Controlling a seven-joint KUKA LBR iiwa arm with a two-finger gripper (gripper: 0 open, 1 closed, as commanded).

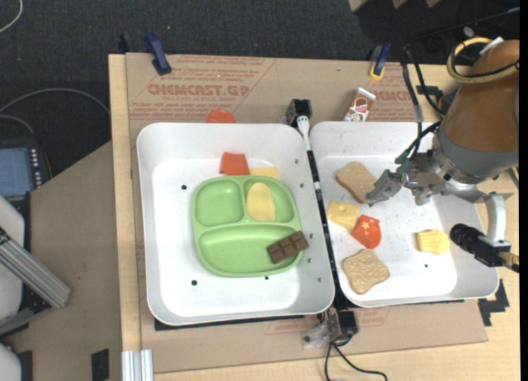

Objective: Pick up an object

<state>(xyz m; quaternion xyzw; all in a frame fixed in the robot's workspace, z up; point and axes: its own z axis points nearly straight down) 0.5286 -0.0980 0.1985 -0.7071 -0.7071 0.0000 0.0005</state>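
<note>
the gripper (386, 190) hangs over the right bin (396, 134) with its fingers apart, holding nothing. the toast slice (356, 179) lies just left of it. go straight down over it, then squeeze slowly.

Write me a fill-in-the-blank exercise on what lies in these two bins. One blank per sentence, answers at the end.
1. The green divided plate sits in the ______ bin.
2. The brown chocolate bar rests on the plate's ______ edge as the camera sees it.
3. The red strawberry piece lies in the right bin, between two pieces of ______.
4. The gripper hangs over the ______ bin.

Missing words: left; right; toast; right
</note>
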